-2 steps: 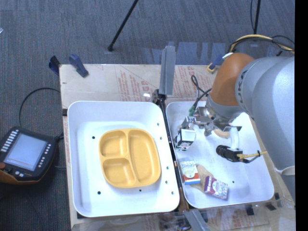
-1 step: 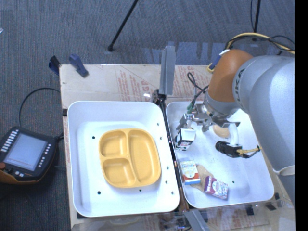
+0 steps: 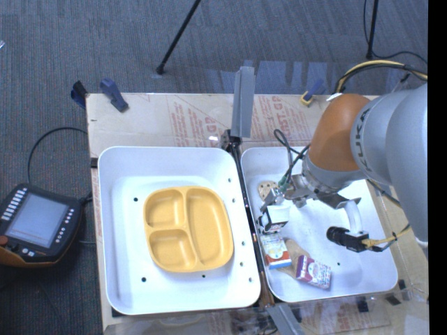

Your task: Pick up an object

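Nearest the camera, the left bin (image 3: 112,285) holds a yellow divided plate (image 3: 187,227) lying flat near its middle, likely parked there as a drop spot or just out of the way; nothing touches it. In the right bin (image 3: 387,274), the small stuff sits bunched at the near left: a purple packet (image 3: 313,271) near the front wall, a red and white carton (image 3: 276,250) just beside it against the bin divider. Those are the pick candidates, crowded, so a clean grab looks tricky. Just behind the carton the gripper (image 3: 274,217) hangs low over the bin's left side, right above or touching the carton's far end; cannot tell which, and cannot tell its state from this angle. A round cookie-like disc (image 3: 265,188) lies flat further back by the divider. Farther right, the grey arm (image 3: 391,145) with its orange band (image 3: 342,135) slants in, placed for a reach to the bin's left edge. Judging by this, the pick is at approach, nothing lifted yet.
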Available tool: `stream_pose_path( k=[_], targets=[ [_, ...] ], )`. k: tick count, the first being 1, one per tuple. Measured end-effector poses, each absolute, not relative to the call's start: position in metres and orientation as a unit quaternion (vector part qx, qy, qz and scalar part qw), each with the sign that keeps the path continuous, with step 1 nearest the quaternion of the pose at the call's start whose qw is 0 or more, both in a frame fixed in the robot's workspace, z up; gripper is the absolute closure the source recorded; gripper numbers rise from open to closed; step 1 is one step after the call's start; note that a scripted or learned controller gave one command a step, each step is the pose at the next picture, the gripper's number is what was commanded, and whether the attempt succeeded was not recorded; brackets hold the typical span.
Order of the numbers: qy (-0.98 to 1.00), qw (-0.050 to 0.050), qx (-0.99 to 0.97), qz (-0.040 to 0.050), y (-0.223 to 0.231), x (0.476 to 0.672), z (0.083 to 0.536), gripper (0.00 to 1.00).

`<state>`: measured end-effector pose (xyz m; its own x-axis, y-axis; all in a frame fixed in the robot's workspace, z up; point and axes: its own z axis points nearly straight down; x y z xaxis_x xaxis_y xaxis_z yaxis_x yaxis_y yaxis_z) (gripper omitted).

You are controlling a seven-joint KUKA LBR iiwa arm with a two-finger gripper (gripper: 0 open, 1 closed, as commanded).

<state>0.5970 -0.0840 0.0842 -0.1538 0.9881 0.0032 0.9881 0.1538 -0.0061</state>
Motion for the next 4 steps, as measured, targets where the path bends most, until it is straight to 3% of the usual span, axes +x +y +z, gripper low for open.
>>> stream_pose_path(
  k=[1,2,3,4],
  targets=[
    [-0.747,0.003,-0.665,0.0008,-0.086,0.603,0.084,0.0],
    [-0.732,0.002,-0.682,0.0012,-0.086,0.644,0.084,0.0],
    [-0.733,0.001,-0.68,-0.0005,-0.086,0.647,0.096,1.0],
    [-0.733,0.002,-0.68,0.0005,-0.085,0.646,0.094,0.0]
  ],
)
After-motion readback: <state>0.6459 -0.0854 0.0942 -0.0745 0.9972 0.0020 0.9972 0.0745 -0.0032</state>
